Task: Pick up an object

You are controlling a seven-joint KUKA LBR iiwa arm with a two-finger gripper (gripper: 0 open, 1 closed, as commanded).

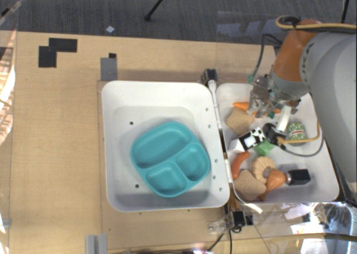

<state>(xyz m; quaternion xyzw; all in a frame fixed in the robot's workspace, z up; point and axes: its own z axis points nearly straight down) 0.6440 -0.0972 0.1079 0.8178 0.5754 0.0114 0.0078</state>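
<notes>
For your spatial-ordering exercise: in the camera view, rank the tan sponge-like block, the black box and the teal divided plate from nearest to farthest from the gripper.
1. Tan sponge-like block, just left of the gripper.
2. Black box, right bin's near corner.
3. Teal divided plate, left bin.

The right bin [329, 191] holds a loose clutter of small things: a tan bread-like slice [240, 120] lies near its upper left, with an orange carrot-like piece [241, 105] just above it. A black-and-white block [256, 135] and a green piece [264, 148] sit mid-bin, and a green-and-white ball [295, 130] lies to their right. Lower down, tan pastry shapes [254, 180] crowd together beside an orange piece [275, 179] and a black block [299, 176].
</notes>
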